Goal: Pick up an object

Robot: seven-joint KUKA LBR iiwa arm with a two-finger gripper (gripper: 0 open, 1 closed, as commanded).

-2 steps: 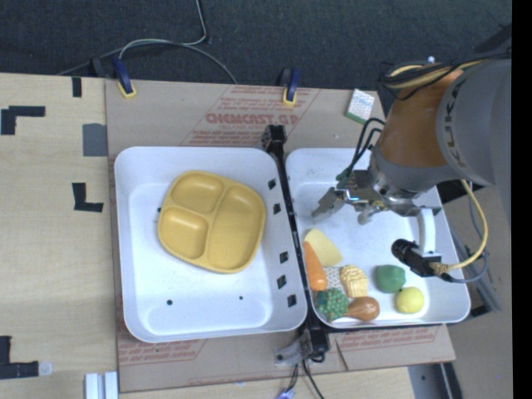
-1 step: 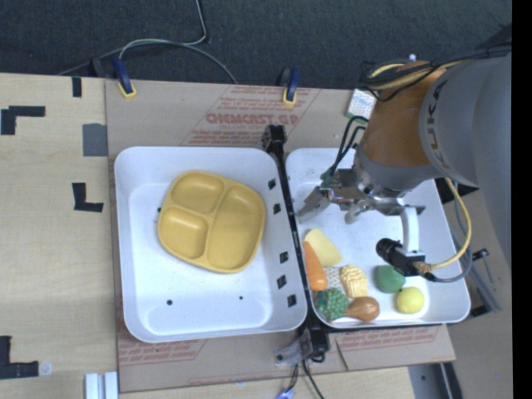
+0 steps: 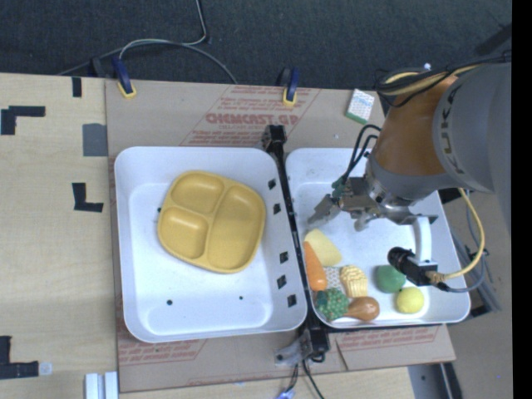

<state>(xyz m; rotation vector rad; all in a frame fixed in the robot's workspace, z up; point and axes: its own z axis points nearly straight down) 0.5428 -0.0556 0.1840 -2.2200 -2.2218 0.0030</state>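
Camera view: "CHEMCAST" on cardboard point(image 3: 241, 119)

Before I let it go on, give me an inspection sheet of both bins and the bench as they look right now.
Surface: two white bins, left bin and right bin, on a cardboard sheet.
Job's things: in the right bin, carrot, corn, broccoli, lemon, green ball, pale yellow piece, brown piece.
Clutter: yellow divided plate in the left bin.
Hand: hand above the right bin, holding nothing visible.
Cables: black cable at top; yellow cable by the arm.
Surroundings: two clamps on the cardboard's far edge.
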